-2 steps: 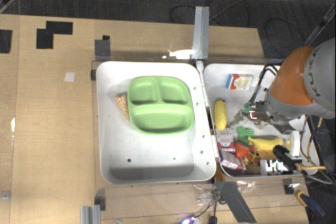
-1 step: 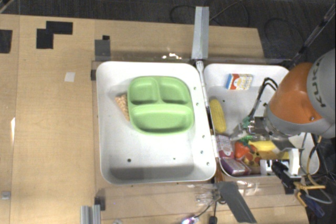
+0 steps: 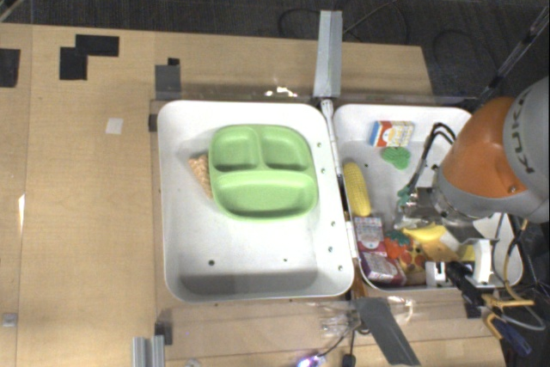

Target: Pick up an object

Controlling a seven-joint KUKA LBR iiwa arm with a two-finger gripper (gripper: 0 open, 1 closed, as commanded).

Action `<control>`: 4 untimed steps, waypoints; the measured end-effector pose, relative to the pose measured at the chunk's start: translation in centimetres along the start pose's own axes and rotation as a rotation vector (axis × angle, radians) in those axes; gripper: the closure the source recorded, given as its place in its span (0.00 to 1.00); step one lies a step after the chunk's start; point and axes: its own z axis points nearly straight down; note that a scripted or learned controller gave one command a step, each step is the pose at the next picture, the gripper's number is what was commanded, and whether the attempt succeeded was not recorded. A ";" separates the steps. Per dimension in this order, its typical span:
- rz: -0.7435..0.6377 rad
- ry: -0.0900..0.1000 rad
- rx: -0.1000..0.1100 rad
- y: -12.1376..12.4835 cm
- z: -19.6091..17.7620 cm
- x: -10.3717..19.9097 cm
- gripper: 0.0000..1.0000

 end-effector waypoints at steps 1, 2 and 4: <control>0.152 -0.004 0.027 4.2 -8.1 4.4 1.00; 0.306 -0.007 0.028 4.6 -8.0 6.0 1.00; 0.084 -0.003 0.015 -0.4 1.1 -4.3 0.00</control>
